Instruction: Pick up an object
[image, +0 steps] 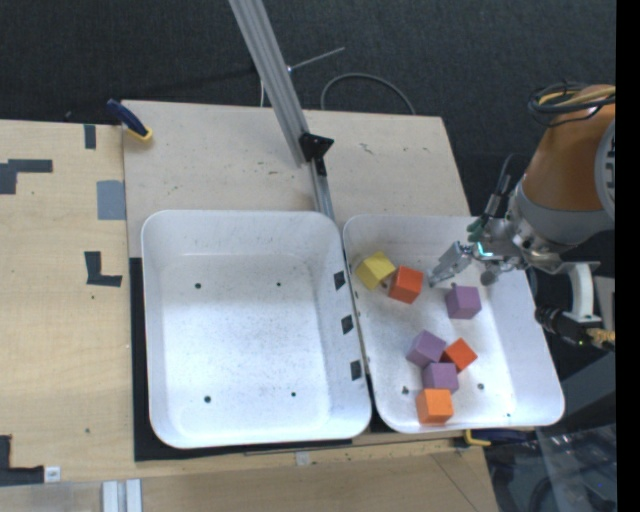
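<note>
The right bin (515, 385) holds several small cubes. A yellow cube (377, 269) and a red-orange cube (406, 284) lie touching near its far left. A purple cube (463, 300) sits alone mid-bin. Closer to the front lie a purple cube (427, 348), a red-orange cube (460, 354), another purple cube (440, 376) and an orange cube (435, 404). My gripper (467, 274) hangs over the far part of this bin, just above and behind the lone purple cube, open, with nothing between its fingers (446, 266).
The left bin (250, 330) stands beside the right one, a low wall between them. A slanted metal rail (285, 90) runs from the top of the view down to the bins' divide. A blue-and-yellow tool (130, 118) lies on the bench's far left.
</note>
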